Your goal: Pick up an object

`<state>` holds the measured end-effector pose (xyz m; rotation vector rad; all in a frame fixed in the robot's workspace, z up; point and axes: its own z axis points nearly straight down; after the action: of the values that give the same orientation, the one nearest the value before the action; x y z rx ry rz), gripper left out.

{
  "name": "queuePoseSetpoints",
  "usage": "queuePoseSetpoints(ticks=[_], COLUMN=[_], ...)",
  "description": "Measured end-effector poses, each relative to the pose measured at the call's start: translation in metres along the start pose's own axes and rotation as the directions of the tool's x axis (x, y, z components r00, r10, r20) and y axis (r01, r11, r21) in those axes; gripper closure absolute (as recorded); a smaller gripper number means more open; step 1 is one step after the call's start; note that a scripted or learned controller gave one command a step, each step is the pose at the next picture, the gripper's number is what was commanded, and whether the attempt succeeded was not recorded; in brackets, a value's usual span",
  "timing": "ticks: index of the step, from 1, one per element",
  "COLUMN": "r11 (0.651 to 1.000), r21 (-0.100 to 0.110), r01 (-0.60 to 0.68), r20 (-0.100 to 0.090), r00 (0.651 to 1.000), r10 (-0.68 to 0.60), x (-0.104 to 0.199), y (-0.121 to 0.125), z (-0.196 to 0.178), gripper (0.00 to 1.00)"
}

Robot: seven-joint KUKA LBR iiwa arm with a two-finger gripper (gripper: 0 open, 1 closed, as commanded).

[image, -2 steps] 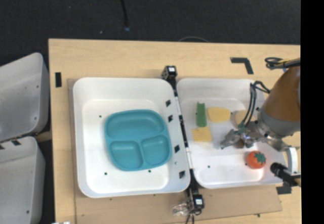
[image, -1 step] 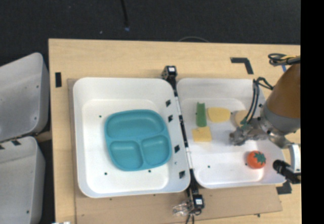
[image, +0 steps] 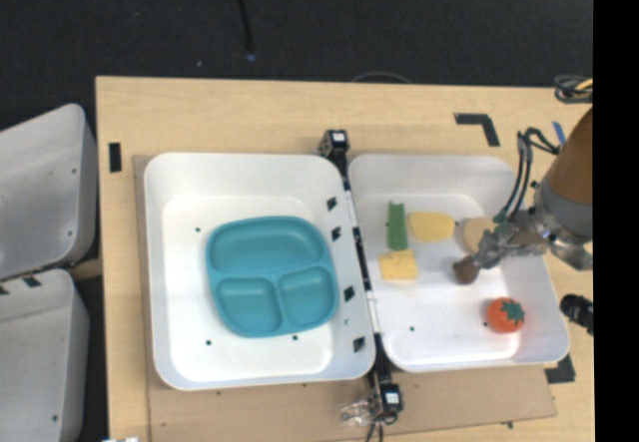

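The right bin [image: 439, 345] holds a green strip [image: 397, 225], a pale yellow piece [image: 431, 226], a yellow cheese-like block [image: 399, 266], a tan round piece [image: 473, 229] and a red tomato [image: 505, 315]. My gripper [image: 471, 268] reaches in from the right and is low over the bin floor, just below the tan piece and right of the yellow block. A small brown thing [image: 465, 272] sits at its tip. The tomato lies apart, below and right of the gripper.
The left bin [image: 175, 350] bears a teal divided plate [image: 271, 274]. A divider with black clips [image: 351, 260] runs between the bins. The arm's orange band [image: 574, 166] and cables stand over the right bin's far right edge.
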<state>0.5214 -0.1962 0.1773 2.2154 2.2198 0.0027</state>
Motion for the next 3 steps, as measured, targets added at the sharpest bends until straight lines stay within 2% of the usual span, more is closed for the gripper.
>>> queuePoseSetpoints(ticks=[2,3], r11=[1.0,1.0], r21=[-0.002,0.003], r01=[0.0,0.004], r20=[0.001,-0.003], r00=[1.0,1.0], r10=[0.0,-0.004], x=[-0.02,0.03], y=[0.0,0.003], z=[-0.098,-0.104], gripper=[1.0,1.0])
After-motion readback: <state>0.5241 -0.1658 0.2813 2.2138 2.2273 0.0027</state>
